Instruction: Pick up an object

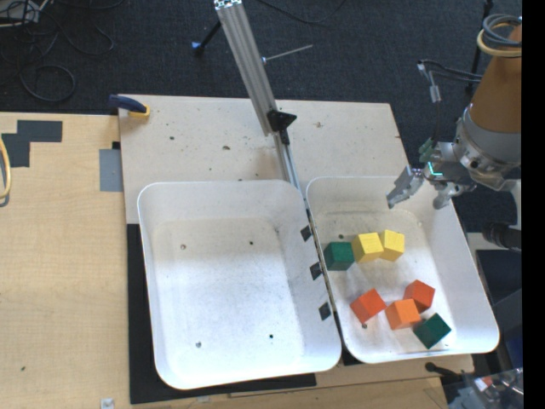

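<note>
the pale wooden bench [255, 143] fills the middle of the view, speckled with dark marks, its left part meeting a lighter plywood surface [60, 254]. on it sit two shallow white plastic bins side by side: the left bin [230, 288], larger in view, and the right bin [473, 288], whose far right rim runs close to the picture's edge. a long grey aluminium rail [251, 62] slants from the top of the view down to the seam between the bins.

the grey arm with its orange band [498, 83] comes in from the right and is cut off by the frame, so its upper links cannot be seen. its two-finger gripper [423, 190] hangs over the far rim of the right bin, with the fingers spread apart and nothing between them; the fingertips are small and somewhat blurred.

all the small wooden cubes lie in the right bin. a dark green cube [339, 255] sits near the divider, touching a yellow cube [370, 246], which touches a second yellow cube [393, 244]; the three form a row running left to right. nearer the front, an orange-red cube [368, 304] stands slightly apart, turned corner-on. an orange cube [404, 313] touches a red cube [420, 294] behind it and a second dark green cube [432, 331] in front. being cubes, none shows a long axis.

a small blue and yellow clamp handle [129, 106] lies at the bench's far left corner.
</note>
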Tool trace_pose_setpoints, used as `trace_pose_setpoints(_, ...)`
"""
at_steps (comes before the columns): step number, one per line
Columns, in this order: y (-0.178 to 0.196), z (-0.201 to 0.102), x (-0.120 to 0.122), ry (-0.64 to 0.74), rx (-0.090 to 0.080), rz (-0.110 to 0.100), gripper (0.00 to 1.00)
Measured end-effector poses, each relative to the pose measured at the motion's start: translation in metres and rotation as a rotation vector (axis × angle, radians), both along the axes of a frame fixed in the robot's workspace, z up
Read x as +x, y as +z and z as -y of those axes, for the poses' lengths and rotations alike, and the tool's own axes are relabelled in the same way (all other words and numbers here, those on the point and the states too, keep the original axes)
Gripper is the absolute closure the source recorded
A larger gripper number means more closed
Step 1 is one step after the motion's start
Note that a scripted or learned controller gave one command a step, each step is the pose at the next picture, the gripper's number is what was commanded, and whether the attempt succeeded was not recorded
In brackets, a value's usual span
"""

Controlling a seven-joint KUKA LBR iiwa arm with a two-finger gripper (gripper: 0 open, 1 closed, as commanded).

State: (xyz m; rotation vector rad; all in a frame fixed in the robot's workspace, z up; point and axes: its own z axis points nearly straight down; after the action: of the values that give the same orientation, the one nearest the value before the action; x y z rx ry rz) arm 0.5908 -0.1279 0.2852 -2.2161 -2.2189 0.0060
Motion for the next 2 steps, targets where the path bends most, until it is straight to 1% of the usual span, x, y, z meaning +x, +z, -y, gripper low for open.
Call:
trace_pose_setpoints(1, 0.002, 0.0, 0.001, -0.001, -0.001, 0.004, 0.0)
trace_pose_setpoints(2, -0.044, -0.006, -0.001, -0.004, 0.0, -0.001, 0.0)
